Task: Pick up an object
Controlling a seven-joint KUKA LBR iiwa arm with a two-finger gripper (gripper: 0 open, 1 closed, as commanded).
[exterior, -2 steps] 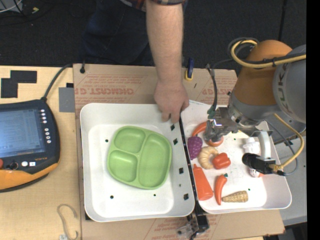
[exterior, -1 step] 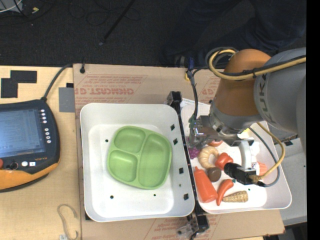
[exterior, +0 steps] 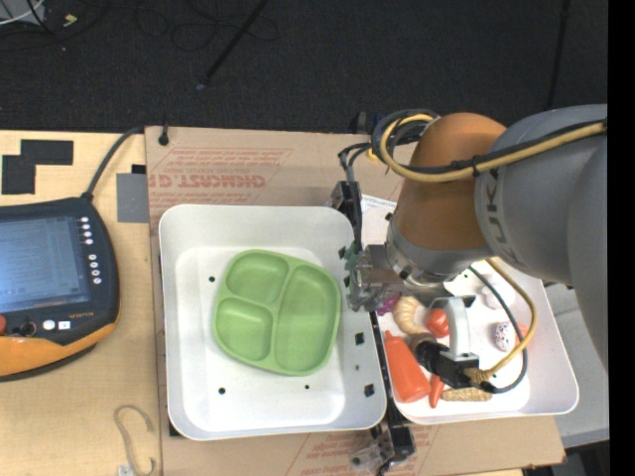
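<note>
The arm point(exterior: 496, 196) hangs over the right bin point(exterior: 556, 385) — its hand's point(exterior: 369, 284) opening can't be told.

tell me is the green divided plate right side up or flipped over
Right side up: the green divided plate lies flat in the left bin, its three hollow compartments facing the camera.

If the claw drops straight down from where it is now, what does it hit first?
Most likely the cream ring-shaped toy in the right bin, just below the claw, with the orange piece close by. Depth is hard to judge from this slanted view, so the bins' shared rim is also possible.
</note>
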